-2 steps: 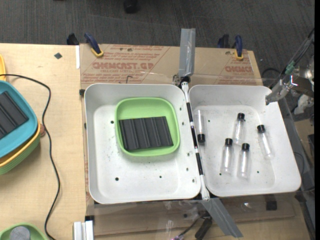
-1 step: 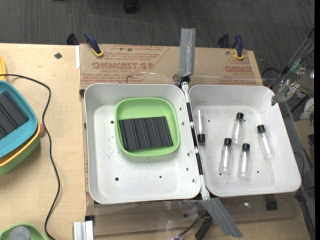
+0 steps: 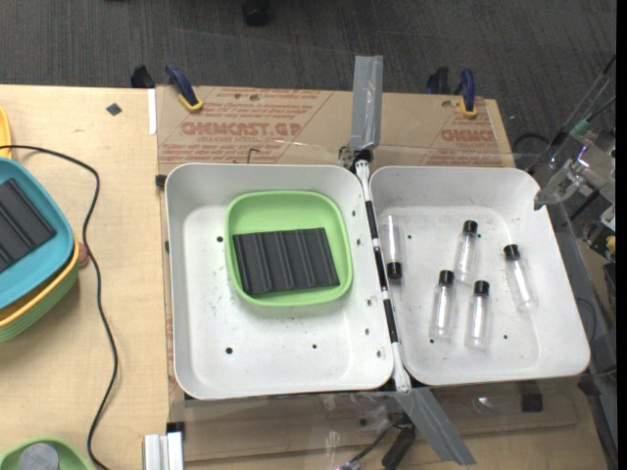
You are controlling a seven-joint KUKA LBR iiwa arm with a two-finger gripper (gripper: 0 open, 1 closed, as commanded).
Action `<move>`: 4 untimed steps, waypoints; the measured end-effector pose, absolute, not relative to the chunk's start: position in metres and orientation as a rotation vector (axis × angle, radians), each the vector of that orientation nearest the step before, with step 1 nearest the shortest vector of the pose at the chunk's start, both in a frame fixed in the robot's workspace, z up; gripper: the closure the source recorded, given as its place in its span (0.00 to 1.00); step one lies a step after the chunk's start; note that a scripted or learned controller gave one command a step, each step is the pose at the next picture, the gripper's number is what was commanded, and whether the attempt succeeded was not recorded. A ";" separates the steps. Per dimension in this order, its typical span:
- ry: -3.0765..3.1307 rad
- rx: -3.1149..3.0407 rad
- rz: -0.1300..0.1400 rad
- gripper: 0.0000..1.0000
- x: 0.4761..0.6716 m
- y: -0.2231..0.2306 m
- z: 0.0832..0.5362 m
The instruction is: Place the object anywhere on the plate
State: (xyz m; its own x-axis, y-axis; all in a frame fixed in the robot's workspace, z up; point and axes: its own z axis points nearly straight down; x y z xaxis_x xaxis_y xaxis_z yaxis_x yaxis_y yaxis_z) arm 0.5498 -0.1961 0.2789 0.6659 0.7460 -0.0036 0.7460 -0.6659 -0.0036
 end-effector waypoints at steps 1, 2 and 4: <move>-1.081 -2.948 0.008 0.00 0.535 -0.211 0.284; -0.563 -3.090 0.009 0.00 0.546 -0.212 0.280; -0.318 -3.124 0.010 0.00 0.536 -0.222 0.259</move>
State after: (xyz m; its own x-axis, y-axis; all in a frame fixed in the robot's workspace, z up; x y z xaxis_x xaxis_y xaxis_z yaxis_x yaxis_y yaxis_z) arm 0.5360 -0.2217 0.2594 0.9795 0.2014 -0.0060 0.2014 -0.9795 -0.0017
